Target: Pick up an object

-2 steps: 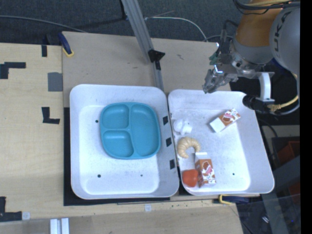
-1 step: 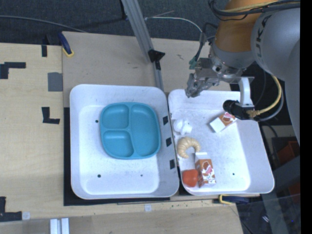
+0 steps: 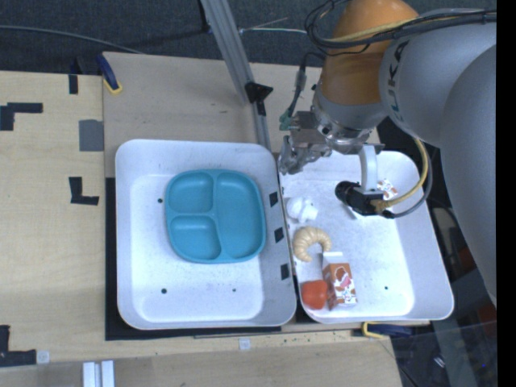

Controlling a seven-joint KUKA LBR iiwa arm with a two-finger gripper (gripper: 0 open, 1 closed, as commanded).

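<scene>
1. Watching the grey arm, with its orange band, reaching in from the right and bending down over the right bin.
2. Finding the gripper hanging at that bin's far left corner, right over the seam between the two bins.
3. Not managing to judge the jaws as wide or narrow from this angle, so calling it impossible to tell.
4. Spotting every pickable thing lying in the left half of the right bin, apart from the gripper and nearer the camera.
5. Picking out a small white lump first, closest to the gripper and just beside the left wall.
6. Moving on to a tan curved pastry just below the lump, arching like a croissant.
7. Noting a red-and-white carton near the pastry, close to the bin's near edge.
8. Seeing a red round fruit pressing up against the carton's left side.
9. Glancing across at the left bin, holding a teal divided plate lying flat with three compartments, towards the wall next to the right bin.
10. Catching a slanted metal bar running from the top edge down to the far end of the seam, just beside the gripper.
11. Taking in the pale wooden bench on the left, carrying black tape marks.
</scene>
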